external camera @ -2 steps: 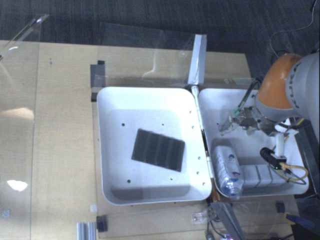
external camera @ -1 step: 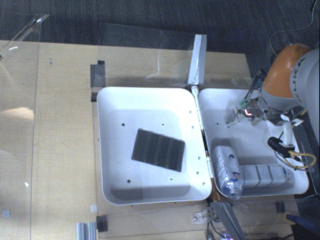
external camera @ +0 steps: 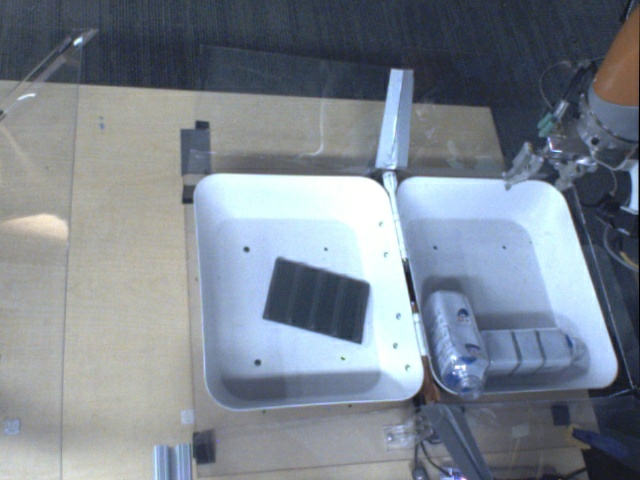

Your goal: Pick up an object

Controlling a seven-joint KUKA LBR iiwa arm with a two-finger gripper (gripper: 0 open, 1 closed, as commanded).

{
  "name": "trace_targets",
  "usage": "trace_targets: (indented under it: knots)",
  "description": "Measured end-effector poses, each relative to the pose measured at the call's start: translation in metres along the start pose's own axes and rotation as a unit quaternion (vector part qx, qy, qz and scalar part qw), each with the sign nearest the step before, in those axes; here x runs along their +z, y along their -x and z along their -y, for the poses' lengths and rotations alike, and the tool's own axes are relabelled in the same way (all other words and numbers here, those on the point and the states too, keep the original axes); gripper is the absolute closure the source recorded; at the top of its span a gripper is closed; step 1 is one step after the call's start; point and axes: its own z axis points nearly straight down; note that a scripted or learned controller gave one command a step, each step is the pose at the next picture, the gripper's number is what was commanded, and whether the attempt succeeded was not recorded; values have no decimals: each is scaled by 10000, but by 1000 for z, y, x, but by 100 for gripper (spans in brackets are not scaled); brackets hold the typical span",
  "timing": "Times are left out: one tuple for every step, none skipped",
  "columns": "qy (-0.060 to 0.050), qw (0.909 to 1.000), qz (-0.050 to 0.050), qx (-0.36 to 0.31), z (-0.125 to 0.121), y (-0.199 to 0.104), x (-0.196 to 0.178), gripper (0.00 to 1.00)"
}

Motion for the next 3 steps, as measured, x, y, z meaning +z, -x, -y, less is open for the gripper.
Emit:
trace_targets:
  knots:
    - [-33, 9958, -4, 919, 72, -10, 55, 0]
    - [9, 9942, -10, 1079, 179, -43, 116, 0]
    - [18, 9992, -6, 406, 130, -52, 117, 0]
